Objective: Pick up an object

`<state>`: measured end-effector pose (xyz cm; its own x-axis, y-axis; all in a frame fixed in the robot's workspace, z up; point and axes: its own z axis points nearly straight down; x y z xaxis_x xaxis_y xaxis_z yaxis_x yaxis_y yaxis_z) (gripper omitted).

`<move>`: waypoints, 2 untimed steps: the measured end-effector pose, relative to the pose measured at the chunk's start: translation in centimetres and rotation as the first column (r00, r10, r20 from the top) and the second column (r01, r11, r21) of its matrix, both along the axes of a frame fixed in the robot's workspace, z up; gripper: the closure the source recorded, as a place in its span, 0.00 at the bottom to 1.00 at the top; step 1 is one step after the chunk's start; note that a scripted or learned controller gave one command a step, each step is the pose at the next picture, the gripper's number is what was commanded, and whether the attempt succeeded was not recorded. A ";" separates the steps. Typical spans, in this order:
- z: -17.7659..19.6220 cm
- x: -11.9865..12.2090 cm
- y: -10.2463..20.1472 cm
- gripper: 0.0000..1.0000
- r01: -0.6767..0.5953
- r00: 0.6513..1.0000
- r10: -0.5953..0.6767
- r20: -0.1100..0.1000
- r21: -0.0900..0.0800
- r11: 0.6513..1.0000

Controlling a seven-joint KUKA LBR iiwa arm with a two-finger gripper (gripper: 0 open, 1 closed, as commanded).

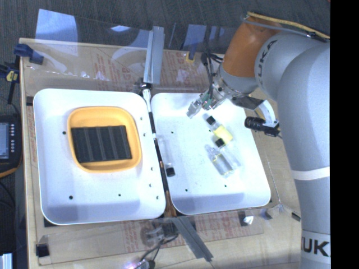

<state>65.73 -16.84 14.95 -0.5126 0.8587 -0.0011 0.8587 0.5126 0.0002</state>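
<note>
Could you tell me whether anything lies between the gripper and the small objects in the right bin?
Nothing visible does. The gripper hangs over the right bin, up and to the left of the yellow piece and the clear bottle; bare white floor lies between them.

A pale wooden table (pixel 84 66) seen from above stands on dark grey carpeted floor (pixel 140 4). A clear plastic sheet (pixel 84 43) glints along its far edge. A black handheld screen (pixel 8 142) sits at the left edge.
</note>
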 end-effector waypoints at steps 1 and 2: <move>6.9 0.0 -3.4 1.00 0.233 0.973 -0.233 0.001 0.000 0.973; 12.6 0.0 -4.2 1.00 0.479 0.878 -0.479 0.001 0.000 0.878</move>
